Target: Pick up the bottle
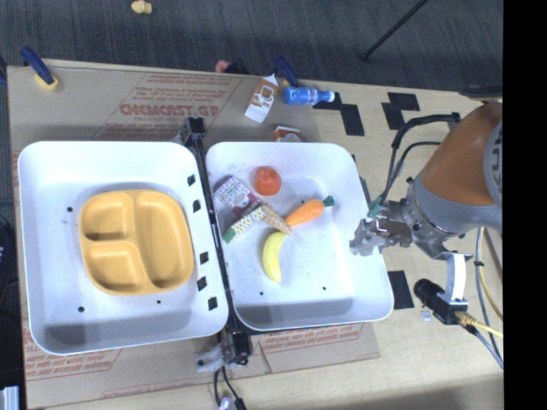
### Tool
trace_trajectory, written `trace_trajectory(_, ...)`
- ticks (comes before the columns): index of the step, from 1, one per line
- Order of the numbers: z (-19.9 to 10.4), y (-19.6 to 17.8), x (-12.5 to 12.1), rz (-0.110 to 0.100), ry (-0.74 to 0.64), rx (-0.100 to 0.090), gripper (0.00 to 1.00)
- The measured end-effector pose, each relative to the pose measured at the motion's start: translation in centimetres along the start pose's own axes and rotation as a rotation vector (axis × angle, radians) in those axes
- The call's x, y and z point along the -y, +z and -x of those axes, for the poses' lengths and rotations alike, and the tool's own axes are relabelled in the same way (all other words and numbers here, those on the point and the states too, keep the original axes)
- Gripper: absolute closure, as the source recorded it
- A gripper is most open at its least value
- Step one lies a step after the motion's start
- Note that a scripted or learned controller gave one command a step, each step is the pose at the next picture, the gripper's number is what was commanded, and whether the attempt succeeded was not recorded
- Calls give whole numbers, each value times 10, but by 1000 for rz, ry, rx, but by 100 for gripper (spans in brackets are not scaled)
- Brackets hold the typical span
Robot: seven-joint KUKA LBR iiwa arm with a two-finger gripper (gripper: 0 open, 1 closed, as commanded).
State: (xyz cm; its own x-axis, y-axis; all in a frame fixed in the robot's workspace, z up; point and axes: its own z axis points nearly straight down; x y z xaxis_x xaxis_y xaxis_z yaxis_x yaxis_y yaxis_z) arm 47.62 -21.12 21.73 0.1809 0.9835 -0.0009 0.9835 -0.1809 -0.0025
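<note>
left bin (43, 229): yellow tray (137, 239) | right bin (342, 169): carrot (305, 213), banana (273, 256), tomato (267, 180) | jaws (366, 237): state unclear

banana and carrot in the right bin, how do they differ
The banana is yellow; the carrot is orange with a green tip. The banana curves and runs nearly up and down the camera view; the carrot is straight and lies slanted. The banana sits nearer the bin's front edge, the carrot farther back. Both lie flat, untouched by the pincer.

Smooth white plastic bins (34, 229), glossy
</note>
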Motion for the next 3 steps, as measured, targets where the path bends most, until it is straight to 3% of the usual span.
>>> trace_trajectory(1, -25, 54, 5, -3, -127, -2, 100)
trace_trajectory(2, -4, 29, 1, -1, 212, -1, 100)
trace_trajectory(3, -27, 42, 5, -2, -75, -3, 100)
